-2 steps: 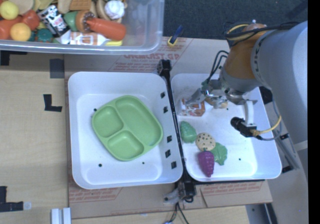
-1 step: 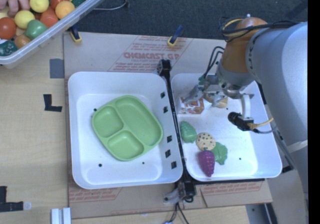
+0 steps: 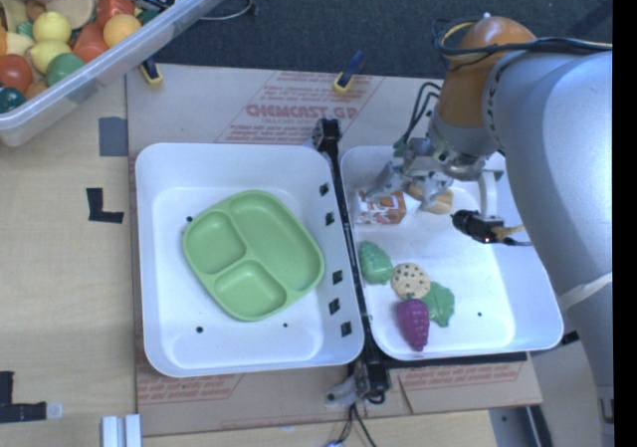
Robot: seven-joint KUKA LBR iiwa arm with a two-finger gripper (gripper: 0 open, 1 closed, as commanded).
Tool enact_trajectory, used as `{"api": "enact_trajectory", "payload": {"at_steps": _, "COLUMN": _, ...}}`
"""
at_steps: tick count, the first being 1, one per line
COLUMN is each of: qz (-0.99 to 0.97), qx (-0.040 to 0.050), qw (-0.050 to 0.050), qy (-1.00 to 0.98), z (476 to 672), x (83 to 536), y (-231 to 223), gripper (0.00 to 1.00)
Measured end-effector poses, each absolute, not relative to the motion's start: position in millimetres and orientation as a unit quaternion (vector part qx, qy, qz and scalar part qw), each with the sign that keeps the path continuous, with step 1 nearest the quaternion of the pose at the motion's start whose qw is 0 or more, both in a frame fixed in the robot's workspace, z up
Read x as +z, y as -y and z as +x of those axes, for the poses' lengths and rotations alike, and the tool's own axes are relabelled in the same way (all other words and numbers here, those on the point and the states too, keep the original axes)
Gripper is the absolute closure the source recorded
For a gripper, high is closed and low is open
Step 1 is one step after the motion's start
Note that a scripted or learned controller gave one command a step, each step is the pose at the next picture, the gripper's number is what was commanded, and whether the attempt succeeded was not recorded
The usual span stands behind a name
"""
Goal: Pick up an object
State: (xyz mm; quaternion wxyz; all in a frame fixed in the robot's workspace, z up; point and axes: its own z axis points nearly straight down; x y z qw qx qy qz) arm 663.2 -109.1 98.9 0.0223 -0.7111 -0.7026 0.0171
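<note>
My gripper (image 3: 411, 179) hangs low over the far part of the right bin (image 3: 518, 281), under the arm's orange band. Just below it a small white and orange carton (image 3: 384, 208) lies on the bin floor. A tan piece (image 3: 438, 201) sits beside it, partly covered by the gripper body. Nearer the front of the same bin lie a green vegetable (image 3: 374, 263), a speckled cookie (image 3: 410, 281), a purple grape bunch (image 3: 413, 324) and a green leafy piece (image 3: 441, 303). Whether anything is held cannot be seen.
The left bin (image 3: 164, 236) holds a green divided plate (image 3: 253, 254). A black divider rail (image 3: 338, 226) runs between the bins. A long tray (image 3: 109, 47) full of toy food stands at the top left. The arm's grey body fills the right side.
</note>
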Motion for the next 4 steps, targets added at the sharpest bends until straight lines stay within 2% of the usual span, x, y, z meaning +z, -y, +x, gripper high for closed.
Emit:
{"api": "enact_trajectory", "payload": {"at_steps": 1, "qz": -0.712, "qx": 0.0173, "qw": 0.02, "qy": 0.702, "z": 663.3, "x": 98.6, "y": 108.5, "gripper": 0.0}}
{"api": "enact_trajectory", "payload": {"at_steps": 3, "qz": -0.711, "qx": 0.0144, "qw": 0.023, "qy": 0.703, "z": 663.9, "x": 98.2, "y": 112.4, "gripper": 0.0}}
{"api": "enact_trajectory", "payload": {"at_steps": 4, "qz": -0.712, "qx": 0.0168, "qw": 0.019, "qy": 0.702, "z": 663.5, "x": 98.4, "y": 108.1, "gripper": 0.0}}
